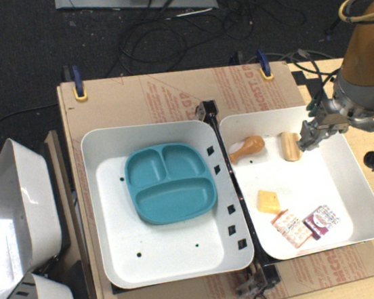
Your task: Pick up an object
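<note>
Near edge of the right bin (370,220): two small packets lie side by side, a red-and-white one (289,227) and a purple-and-white one (322,218), touching or nearly so. Just beyond them, a yellow cheese wedge (269,201) sits flat on the bin floor, apart from the packets.

Left bin (106,211): a teal divided plate (171,183) lies flat near the middle, nothing on it.

Farther back in the right bin: a tan drumstick-shaped piece (248,147) lies close to the divider between the bins. To its right, a tan bread-roll-like piece (290,145) stands apart from it.

Gripper (306,138) is low over the far part of the right bin, just beside the roll's right side, possibly touching it. Grip state: cannot tell, the tool end is dark and too small to read. Nothing is visibly lifted; every object rests on a bin floor.

Judgement on progress: the arm is at the approach or grasp stage, with the roll the likeliest target. Still to do: secure a hold, lift clear of the bin. Risk: the roll may slide or tip aside.
</note>
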Robot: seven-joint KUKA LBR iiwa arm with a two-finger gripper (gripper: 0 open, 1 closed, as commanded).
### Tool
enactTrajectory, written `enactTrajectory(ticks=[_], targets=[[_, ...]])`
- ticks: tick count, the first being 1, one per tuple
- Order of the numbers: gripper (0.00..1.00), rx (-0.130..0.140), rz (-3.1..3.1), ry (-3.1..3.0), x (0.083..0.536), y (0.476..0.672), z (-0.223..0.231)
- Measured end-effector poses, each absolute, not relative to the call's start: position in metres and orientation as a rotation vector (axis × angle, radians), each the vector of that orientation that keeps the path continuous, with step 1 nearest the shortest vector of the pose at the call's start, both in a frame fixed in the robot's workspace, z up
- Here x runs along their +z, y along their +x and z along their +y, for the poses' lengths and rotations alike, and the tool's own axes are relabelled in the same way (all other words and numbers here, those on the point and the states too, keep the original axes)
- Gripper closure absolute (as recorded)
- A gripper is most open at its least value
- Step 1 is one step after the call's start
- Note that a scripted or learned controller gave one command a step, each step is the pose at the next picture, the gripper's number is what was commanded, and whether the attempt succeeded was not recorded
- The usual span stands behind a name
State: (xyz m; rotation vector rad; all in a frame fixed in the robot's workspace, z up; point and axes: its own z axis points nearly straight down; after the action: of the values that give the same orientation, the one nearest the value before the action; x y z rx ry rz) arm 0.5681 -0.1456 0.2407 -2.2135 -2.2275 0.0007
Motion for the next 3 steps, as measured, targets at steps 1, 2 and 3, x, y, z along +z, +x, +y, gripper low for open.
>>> enactTrajectory(ticks=[1, 2, 3], targets=[[1.0, 0.0, -2.229, -2.212, 0.236, 0.57, -0.101], [1.0, 0.0, -2.229, -2.211, 0.228, 0.569, -0.044], [1.0, -0.004, -2.232, -2.211, 0.236, 0.582, 0.015]])
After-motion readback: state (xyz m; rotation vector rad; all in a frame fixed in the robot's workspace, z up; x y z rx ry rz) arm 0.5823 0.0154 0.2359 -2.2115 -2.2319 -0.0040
